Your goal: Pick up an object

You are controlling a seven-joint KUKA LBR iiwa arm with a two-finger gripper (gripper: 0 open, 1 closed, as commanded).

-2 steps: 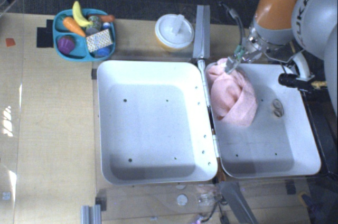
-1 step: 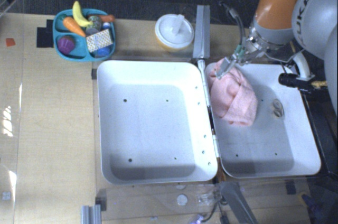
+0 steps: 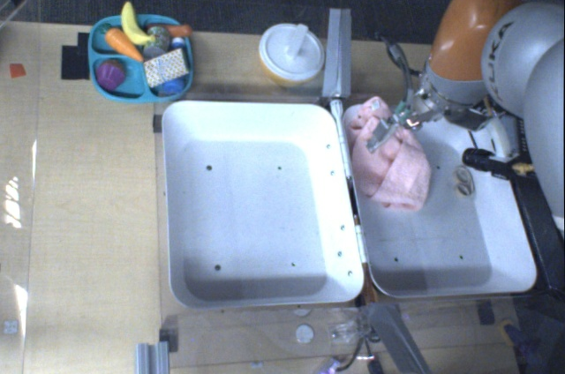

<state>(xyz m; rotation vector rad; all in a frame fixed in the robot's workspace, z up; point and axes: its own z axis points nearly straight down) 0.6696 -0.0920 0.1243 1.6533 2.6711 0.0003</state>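
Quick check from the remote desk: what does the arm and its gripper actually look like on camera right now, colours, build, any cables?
The arm is a bulky, rounded grey body with a glossy orange band above the wrist. The gripper is a slim grey metal piece, much narrower than the arm. Thin dark cables loop around the wrist, and a thin wire arcs above the orange band.

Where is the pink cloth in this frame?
The pink cloth lies in the right bin, in its upper left corner against the divider between the bins, with the gripper right over its upper part.
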